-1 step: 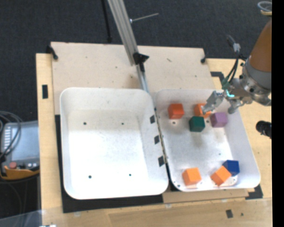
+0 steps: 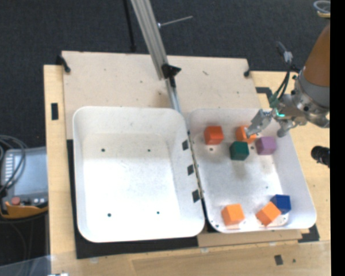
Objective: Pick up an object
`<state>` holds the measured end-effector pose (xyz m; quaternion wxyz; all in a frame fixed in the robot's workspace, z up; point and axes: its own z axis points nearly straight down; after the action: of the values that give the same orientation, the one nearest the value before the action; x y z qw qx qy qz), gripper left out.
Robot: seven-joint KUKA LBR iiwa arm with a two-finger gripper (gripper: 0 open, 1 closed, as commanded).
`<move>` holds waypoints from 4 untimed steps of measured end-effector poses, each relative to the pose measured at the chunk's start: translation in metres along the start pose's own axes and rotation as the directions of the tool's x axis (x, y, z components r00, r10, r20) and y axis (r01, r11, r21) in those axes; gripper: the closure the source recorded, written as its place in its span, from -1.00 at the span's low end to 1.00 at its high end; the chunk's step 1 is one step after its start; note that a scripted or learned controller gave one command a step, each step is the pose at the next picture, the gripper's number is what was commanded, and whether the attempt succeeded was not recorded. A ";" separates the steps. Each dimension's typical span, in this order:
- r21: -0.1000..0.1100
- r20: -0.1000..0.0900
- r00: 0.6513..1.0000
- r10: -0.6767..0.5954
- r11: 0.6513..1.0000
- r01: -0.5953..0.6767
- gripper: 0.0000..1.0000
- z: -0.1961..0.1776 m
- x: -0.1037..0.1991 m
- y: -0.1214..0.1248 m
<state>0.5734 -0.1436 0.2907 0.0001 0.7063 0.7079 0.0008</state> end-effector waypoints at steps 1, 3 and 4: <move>0.005 0.003 1.000 0.005 1.000 -0.005 -1.00 0.051 -0.003 -0.011; 0.007 0.003 1.000 0.006 1.000 -0.006 -1.00 0.153 0.002 -0.018; -0.004 -0.001 1.000 0.015 1.000 -0.015 1.00 0.139 0.002 -0.015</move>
<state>0.5588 -0.1416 0.1520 0.0011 0.7116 0.7025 0.0024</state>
